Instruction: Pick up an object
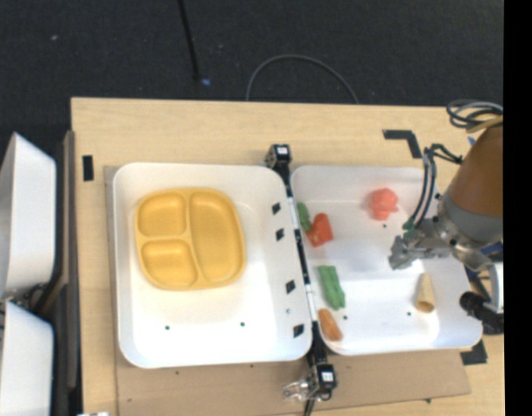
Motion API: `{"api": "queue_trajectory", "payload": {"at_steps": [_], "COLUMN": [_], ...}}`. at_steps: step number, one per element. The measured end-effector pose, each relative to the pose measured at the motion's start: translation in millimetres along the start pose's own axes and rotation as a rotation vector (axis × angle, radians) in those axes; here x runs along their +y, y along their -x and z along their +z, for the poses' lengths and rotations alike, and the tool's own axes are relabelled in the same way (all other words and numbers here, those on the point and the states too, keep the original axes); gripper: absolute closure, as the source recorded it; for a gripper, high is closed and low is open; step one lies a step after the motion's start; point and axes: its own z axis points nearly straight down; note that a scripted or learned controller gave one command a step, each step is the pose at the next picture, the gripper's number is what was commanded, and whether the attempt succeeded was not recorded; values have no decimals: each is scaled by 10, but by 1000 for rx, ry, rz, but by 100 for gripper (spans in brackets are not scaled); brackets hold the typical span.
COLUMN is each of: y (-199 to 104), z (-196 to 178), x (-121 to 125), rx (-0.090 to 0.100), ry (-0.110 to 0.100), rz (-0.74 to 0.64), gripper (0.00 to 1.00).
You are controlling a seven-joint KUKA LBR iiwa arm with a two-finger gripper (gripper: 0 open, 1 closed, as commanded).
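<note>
Gripper (407,256) state unclear; tan cone (424,292) beside it, long axis near vertical in view.

Bright, even overhead light; soft focus, faint shadows.

open floor mid right bin (370,271); toys line divider.

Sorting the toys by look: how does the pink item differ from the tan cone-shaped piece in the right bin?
The pink item is rounded and lies toward the bin's far side; the tan cone-shaped piece is elongated and lies nearer the front. Both lie apart from the tool, in the right bin.
</note>
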Motion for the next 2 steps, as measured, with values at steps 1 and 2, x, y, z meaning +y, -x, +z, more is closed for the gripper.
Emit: {"api": "queue_trajectory", "payload": {"at_steps": [1, 2], "y": [-70, -58], "z": [-481, -611], "x": [55, 66], "rx": [-1, 0], "ry": [2, -1], "rz": [-9, -9], "gripper": [100, 100]}}
